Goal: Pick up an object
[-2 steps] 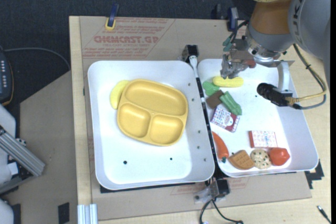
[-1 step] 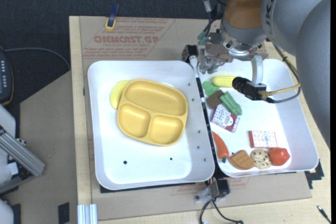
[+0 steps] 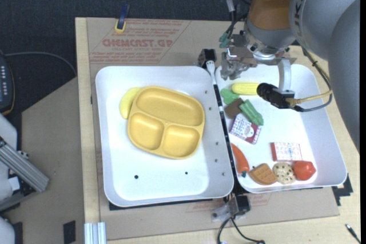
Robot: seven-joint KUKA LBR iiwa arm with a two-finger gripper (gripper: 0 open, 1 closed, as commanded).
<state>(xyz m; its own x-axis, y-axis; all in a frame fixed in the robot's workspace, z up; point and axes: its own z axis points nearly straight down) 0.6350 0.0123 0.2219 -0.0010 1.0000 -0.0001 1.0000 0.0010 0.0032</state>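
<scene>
My gripper (image 3: pixel 231 68) hangs over the far left corner of the right bin (image 3: pixel 326 123), just above and left of a yellow corn cob (image 3: pixel 245 88). Below the corn lie a green leafy piece (image 3: pixel 230 96), a green pod (image 3: pixel 251 112) and a brown block (image 3: pixel 233 108). A pink packet (image 3: pixel 245 129) lies mid-bin. Along the near side are an orange carrot (image 3: pixel 240 159), a toast slice (image 3: pixel 262 174), a cookie (image 3: pixel 282 172), a red tomato (image 3: pixel 304 169) and a red-and-white box (image 3: pixel 286 151).
The left bin (image 3: pixel 108 140) holds a yellow divided plate (image 3: pixel 166 121) with a yellow banana (image 3: pixel 128 101) at its left edge. A black cylinder with a yellow cable (image 3: pixel 275 95) hangs from the arm over the right bin. The bins' shared wall (image 3: pixel 220 123) runs just left of the gripper.
</scene>
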